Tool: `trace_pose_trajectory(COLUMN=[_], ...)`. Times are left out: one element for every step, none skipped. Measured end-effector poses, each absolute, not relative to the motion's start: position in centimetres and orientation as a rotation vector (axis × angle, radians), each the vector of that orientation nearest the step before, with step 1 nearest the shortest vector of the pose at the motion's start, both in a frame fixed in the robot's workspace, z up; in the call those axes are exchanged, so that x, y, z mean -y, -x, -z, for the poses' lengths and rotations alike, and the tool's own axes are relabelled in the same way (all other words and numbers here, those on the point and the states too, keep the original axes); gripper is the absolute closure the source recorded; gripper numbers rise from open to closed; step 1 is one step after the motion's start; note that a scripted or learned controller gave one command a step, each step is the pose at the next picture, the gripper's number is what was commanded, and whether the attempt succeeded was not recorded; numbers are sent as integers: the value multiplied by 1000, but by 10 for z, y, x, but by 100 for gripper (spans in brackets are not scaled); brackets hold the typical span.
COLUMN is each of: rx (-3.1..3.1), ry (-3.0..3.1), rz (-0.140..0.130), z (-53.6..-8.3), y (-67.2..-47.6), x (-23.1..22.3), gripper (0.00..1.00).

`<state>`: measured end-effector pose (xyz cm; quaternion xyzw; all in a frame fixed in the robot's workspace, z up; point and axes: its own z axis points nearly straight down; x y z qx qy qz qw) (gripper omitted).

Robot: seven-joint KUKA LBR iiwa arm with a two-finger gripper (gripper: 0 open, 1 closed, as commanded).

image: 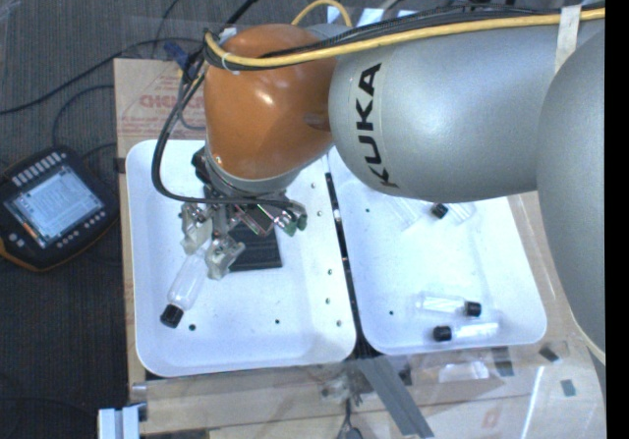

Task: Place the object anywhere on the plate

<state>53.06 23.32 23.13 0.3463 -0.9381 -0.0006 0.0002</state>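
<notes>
Bins: two shallow white trays side by side, left bin (147, 354) and right bin (526, 324), rims touching down the middle.
Right bin, front: two clear vials lying flat near the front corner, one (470, 332) closest to us with its black cap pointing left, the other (444, 305) just behind it with its cap pointing right. Close together, not touching.
Right bin, back: a small black cap (439, 211) peeks out at the edge of the arm; whatever it belongs to is mostly hidden.
Left bin, front: here's the capped vial (185, 288), clear, lying at a slant on the bin floor, black cap toward the front left corner, upper end running up under the tool.
Left bin, middle: the black plate (260, 252), flat and dark, just right of that vial. Vial is off the plate, beside it.
Gripper (218, 246): low over the left bin, right at the vial's upper end and at the plate's left edge. How far it is open, and whether it has any grip on the vial, I cannot tell from this angle.
Arm (452, 113): big grey body sweeping in from the right, orange band (260, 103) directly above the tool.
Writing: "KUKA" (371, 128) in black letters on the grey casing, running up the arm.
Behind: cardboard sheet (147, 98) under the bins with red print, too cut off to read.
Far left: teach pendant (54, 206) on the dark floor, screen lit.
</notes>
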Motion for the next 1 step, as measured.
trace_pose_trajectory(rx=[2916], ry=[-1174], rz=[2], z=[-219], y=[-614], x=[-226], gripper=[100])
